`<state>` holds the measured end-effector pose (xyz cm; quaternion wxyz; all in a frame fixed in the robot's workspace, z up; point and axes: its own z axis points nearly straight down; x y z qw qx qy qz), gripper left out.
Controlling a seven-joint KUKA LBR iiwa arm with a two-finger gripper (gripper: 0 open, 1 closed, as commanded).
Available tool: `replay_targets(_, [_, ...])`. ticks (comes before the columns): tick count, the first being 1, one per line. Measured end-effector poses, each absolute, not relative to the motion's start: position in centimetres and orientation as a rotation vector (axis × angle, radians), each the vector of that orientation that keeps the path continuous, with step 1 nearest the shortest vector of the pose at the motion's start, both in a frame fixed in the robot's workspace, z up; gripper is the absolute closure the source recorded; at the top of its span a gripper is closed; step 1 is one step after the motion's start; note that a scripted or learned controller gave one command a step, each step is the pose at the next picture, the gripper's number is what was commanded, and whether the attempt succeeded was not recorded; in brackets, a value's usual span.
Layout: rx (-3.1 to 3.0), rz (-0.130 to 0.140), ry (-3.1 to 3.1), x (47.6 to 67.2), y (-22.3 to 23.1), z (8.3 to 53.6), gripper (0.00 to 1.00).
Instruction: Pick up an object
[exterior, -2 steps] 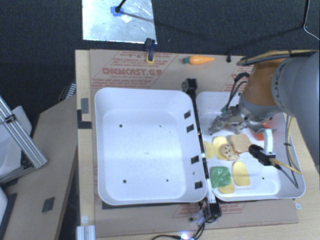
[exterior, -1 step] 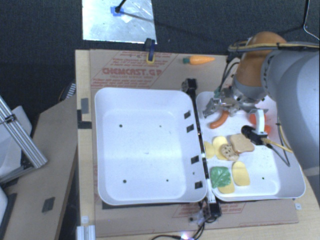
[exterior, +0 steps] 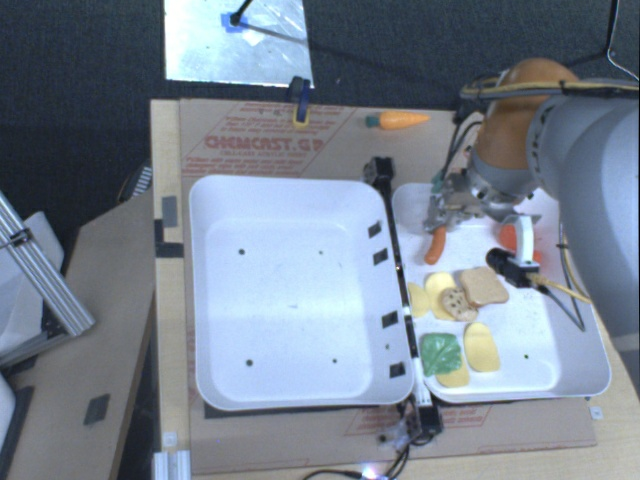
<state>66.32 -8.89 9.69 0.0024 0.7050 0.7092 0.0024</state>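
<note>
Gripper (exterior: 440, 218) low in right bin (exterior: 590, 368), at its 11 o'clock corner, just above small orange carrot-like piece (exterior: 434, 246). Fingers' spread cannot be told. Advice: centre over the piece, descend straight, close along its narrow width.

Grey arm (exterior: 590, 158) low, wrist bent down

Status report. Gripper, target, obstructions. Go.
Gripper low in right bin, just above the orange carrot. Nothing seen between its fingers. Cheese slices, bread and lettuce lie near; none blocking the carrot.
</note>
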Motion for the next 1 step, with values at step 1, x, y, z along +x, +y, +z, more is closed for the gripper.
replay_targets(1, [2.212,0.008,2.230,60.31,-3.25,18.99,1.00])
